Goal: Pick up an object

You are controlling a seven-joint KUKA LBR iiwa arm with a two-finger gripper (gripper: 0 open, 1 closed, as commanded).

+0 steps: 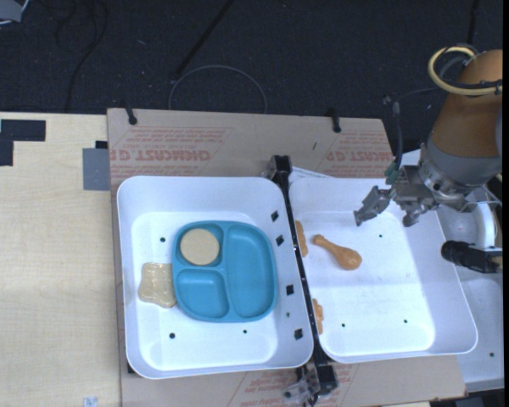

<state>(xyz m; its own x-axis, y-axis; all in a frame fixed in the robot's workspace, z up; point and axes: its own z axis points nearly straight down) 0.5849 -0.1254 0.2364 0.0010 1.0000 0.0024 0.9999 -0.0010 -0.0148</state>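
Blue tray (pixel 237 280), tan disc (pixel 198 246), orange-brown drumstick (pixel 338 252), white bins (pixel 144 202).

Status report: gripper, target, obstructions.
Gripper open, above right bin, holding nothing. Drumstick lying loose on bin floor, below-left of gripper. Nothing between them.

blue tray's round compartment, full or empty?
Full: a tan round patty sits in the upper-left round compartment of the blue tray. Its other two compartments show bare blue.
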